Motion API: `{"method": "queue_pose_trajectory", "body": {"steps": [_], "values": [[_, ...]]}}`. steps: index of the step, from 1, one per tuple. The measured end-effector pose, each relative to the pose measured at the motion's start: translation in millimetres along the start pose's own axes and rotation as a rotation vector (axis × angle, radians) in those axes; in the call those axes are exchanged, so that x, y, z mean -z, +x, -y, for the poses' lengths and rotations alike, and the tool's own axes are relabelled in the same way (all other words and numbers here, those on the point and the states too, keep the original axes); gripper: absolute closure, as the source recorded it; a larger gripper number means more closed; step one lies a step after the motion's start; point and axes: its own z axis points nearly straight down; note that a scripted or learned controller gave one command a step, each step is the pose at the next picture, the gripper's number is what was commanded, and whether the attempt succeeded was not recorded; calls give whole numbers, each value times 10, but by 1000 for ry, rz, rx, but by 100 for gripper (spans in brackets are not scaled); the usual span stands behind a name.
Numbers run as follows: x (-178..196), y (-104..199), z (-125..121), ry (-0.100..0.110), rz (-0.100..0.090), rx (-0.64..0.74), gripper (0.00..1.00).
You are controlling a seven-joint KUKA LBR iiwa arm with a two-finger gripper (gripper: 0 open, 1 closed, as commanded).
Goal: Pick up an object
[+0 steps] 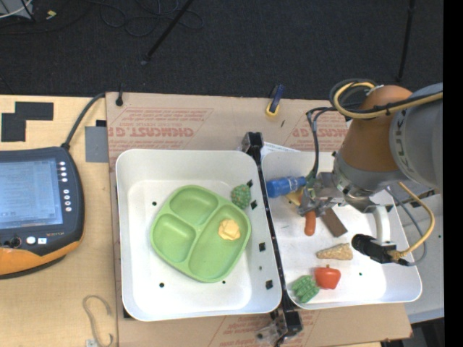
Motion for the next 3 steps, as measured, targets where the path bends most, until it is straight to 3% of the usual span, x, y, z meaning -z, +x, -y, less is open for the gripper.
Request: {"method": "queue_pose_trajectory", "body": {"steps": [1,2,3], "values": [[595,-39,-36,-2,1,0,100],[767,-54,-44,2,0,0,100],[780,347,102,6,-2,2,100]]}}
